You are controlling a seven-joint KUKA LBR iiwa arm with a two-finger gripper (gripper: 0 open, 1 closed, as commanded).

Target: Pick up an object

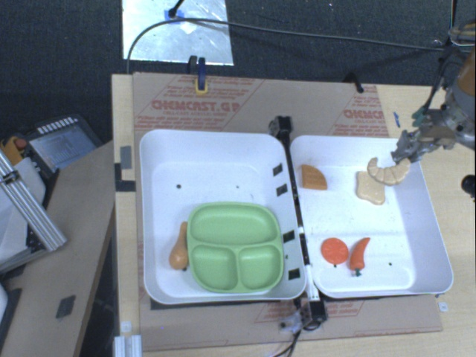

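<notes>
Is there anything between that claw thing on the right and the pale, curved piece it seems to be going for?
Nothing visible is in the way. The gripper sits at the far right corner of the right bin, right over the top end of the beige curved piece. The orange wedge lies off to the side.

croissant (390, 172): pale tan crescent, lies flat at the far right of the right bin (416, 274), near the rim, touching the cream piece
cream piece (370, 187): pale, lumpy and rounded, flat on the bin floor just left of and below the croissant
orange wedge (313, 177): small, rounded on one side, flat in the far left part of the right bin
tomato (335, 250): round, red-orange, near the front of the right bin
chili (359, 253): red, slim, curved, green stem toward the front, just beside the tomato on its right
gourd (180, 248): tan, pear-like, in the left bin (160, 199), narrow end pointing away, against the green tray (234, 245)
</notes>
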